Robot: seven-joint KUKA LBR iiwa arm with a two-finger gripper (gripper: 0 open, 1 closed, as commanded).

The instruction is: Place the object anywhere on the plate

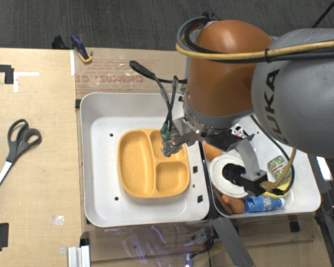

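The arm's jaws [168,144] hover over the yellow divided plate [153,163] in the left bin [94,166]; whether they grip anything cannot be told. A blue bottle [263,204] and other objects lie in the right bin [303,196].

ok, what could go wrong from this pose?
1. The gripper hangs over the yellow plate's right edge; a drop here could land on a divider or roll into the left bin.
2. The arm's wrist blocks much of the right bin, so a failed pick could go unnoticed.
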